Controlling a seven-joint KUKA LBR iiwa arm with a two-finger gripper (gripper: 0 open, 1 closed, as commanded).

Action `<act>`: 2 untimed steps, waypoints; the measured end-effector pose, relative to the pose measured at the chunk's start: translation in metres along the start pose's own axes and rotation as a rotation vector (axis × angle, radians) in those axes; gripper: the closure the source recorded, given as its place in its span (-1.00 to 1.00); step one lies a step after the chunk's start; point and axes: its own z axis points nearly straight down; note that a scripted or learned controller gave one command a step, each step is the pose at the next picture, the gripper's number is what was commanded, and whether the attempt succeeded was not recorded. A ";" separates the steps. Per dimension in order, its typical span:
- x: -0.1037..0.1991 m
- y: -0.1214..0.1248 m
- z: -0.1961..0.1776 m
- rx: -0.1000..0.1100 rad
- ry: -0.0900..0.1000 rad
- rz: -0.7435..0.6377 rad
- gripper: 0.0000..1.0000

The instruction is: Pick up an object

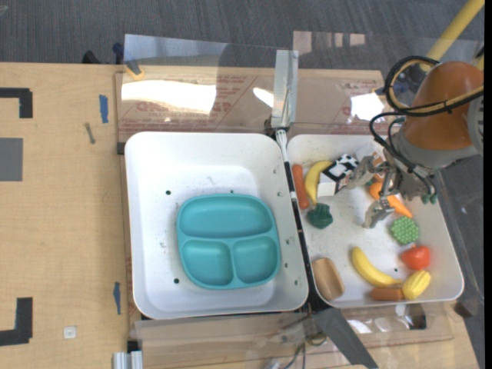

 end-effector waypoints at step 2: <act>-0.003 0.001 -0.012 0.002 -0.010 -0.001 -1.00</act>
